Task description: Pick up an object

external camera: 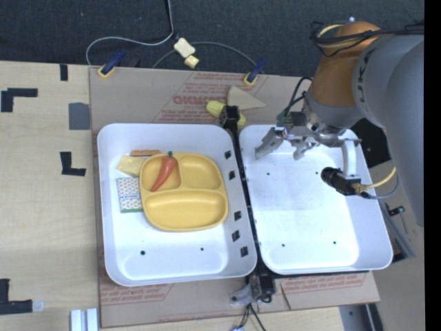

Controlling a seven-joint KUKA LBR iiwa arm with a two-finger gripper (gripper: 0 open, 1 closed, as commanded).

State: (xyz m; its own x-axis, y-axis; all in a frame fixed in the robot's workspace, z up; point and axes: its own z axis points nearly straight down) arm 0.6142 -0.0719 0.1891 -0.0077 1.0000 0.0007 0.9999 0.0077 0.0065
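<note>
On the yellow plate [186, 200] in the left bin [110, 185] lies a red pepper [163, 172], easy to reach. A sponge [128, 194] and a cracker [129, 164] sit beside the plate. Over the right bin [310, 240], the gripper [284, 145] hangs with its fingers spread apart, holding nothing. Both bins sit on brown cardboard [200, 95] over a wooden bench [41, 219].
</note>
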